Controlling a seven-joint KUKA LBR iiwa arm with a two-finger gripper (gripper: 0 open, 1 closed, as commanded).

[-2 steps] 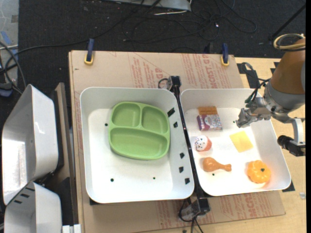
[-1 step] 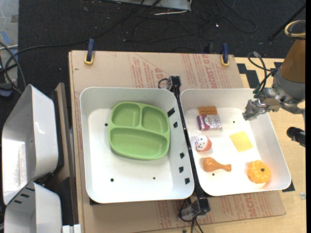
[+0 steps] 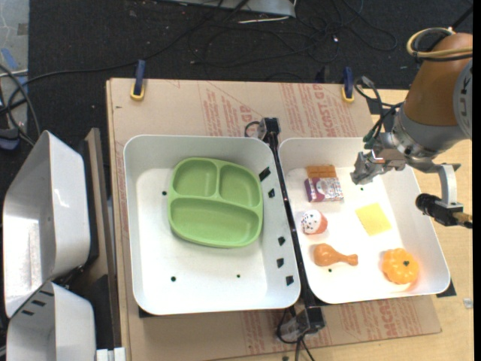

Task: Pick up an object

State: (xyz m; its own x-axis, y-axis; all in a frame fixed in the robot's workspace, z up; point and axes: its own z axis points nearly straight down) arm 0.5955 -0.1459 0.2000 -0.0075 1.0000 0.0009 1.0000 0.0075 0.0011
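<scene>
My gripper (image 3: 365, 168) hangs over the right bin's (image 3: 432, 258) far side, finger spacing indiscernible. The purple carton (image 3: 324, 190) lies just left; descending off-centre, I risk nudging it away, ungrasped.

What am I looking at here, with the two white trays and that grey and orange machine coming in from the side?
This is one picture from a camera fixed above a workbench, looking down at a slant. The grey and orange machine on the right is a robot arm; its hand hovers over the far part of the right shallow white bin. Nothing is visibly between its fingers, so it holds nothing that I can see. In that bin lie a small purple and orange carton, a flat yellow square like a cheese slice, a small white and red ball-like toy, an orange toy drumstick and an orange toy pumpkin. The left shallow white bin holds a green plastic divided plate. The arm's job is to pick something up.
</scene>
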